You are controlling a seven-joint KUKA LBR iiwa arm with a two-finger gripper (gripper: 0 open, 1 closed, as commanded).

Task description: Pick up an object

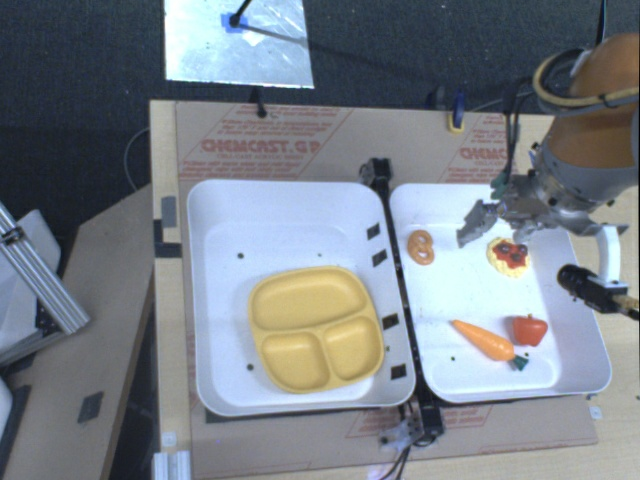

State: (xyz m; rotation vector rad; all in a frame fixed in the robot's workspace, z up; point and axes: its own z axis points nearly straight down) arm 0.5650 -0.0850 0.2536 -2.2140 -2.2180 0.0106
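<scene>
**Bin contents, gripper above right bin**

Two white bins are seen side by side on the bench. The left bin [215,268] holds a yellow three-compartment tray [315,326], lying lower centre of that bin. In the right bin [570,368] four toy foods are noted: a pretzel [421,247] at upper left, a small pizza-like disc with red topping [508,256] at upper centre, a carrot [484,340] and a red pepper [528,330] just beside each other toward the lower right. The gripper [480,222] is seen between pretzel and disc, upper part of the right bin; whether it is spread or closed cannot be told, and nothing is seen in it. The arm is cut off at the right frame edge.
</scene>
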